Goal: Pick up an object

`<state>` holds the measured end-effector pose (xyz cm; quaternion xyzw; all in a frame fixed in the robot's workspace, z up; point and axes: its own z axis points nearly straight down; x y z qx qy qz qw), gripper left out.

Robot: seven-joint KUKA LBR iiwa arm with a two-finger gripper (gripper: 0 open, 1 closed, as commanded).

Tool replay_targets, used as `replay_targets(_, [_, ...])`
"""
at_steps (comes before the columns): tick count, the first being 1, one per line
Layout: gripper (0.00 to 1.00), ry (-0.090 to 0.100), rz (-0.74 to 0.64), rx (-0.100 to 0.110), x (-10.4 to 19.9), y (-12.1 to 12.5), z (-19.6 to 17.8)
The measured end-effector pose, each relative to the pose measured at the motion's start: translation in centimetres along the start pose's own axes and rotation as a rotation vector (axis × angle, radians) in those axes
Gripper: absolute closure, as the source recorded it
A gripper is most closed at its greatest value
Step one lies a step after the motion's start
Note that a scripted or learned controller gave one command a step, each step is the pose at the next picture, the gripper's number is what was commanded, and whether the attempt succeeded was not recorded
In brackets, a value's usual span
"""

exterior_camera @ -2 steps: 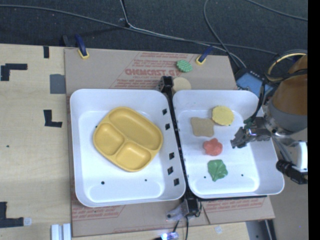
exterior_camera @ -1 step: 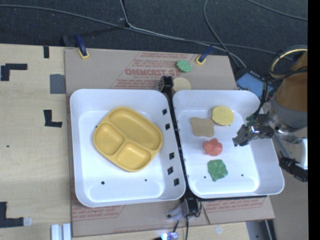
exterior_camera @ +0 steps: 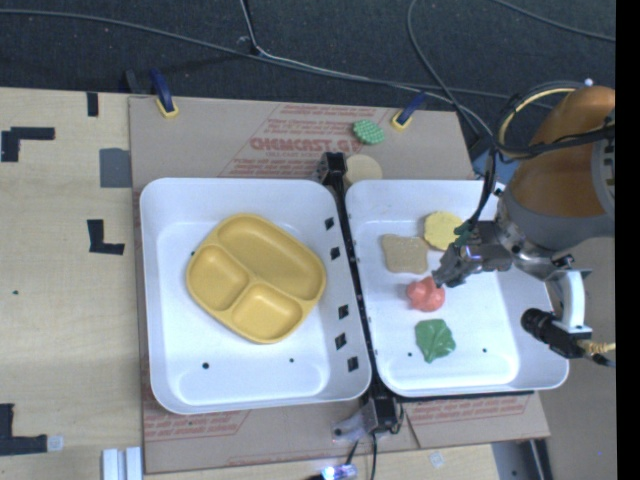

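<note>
Four small toy foods are seen in the right white bin (exterior_camera: 500, 373); one red round toy (exterior_camera: 426, 295) is touched by the gripper (exterior_camera: 446, 274).

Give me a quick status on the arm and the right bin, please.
Gripper low over right bin, touching red piece. Nothing seen lifted. Tan piece, yellow piece close beside.

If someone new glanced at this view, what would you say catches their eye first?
Probably the yellow divided plate, lying tilted in the left bin. Next comes the arm's orange band at the right, with the gripper low over the right bin, right beside a red piece. Around it lie a tan slice, a yellow piece and a green leafy piece.
</note>
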<state>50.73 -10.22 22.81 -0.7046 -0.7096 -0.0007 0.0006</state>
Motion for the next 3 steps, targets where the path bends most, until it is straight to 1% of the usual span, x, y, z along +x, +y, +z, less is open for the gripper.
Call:
replay_targets(1, [1.00,0.000,0.000,0.002,5.7,-0.6,-0.8])
replay_targets(2, [1.00,-0.001,0.000,0.001,10.9,-0.5,-1.2])
replay_targets(3, [1.00,-0.001,0.000,0.004,16.5,-0.5,0.4])
